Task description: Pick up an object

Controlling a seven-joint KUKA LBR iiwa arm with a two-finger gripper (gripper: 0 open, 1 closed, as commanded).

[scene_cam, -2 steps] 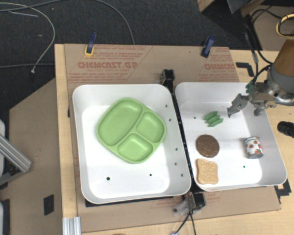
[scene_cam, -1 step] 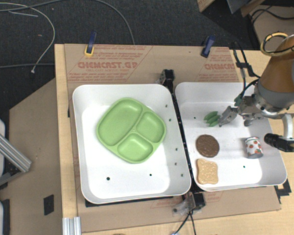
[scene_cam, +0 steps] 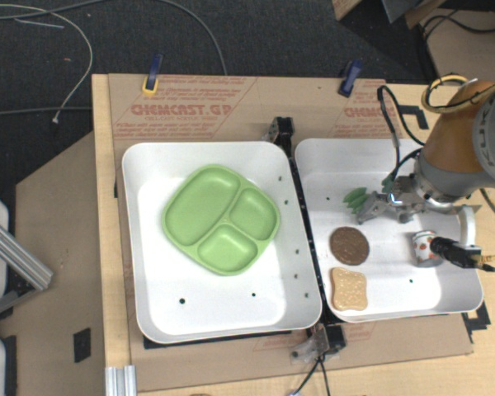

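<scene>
I see the gripper point(scene_cam: 371, 209) low in the right bin point(scene_cam: 445, 299) beside a green object point(scene_cam: 355, 196), near its back edge; jaw state, I can't tell.

I log: green divided plate point(scene_cam: 221, 219), left bin point(scene_cam: 135, 221), well left of the pincer point(scene_cam: 370, 210); blue clamps point(scene_cam: 153, 71) beyond.
</scene>
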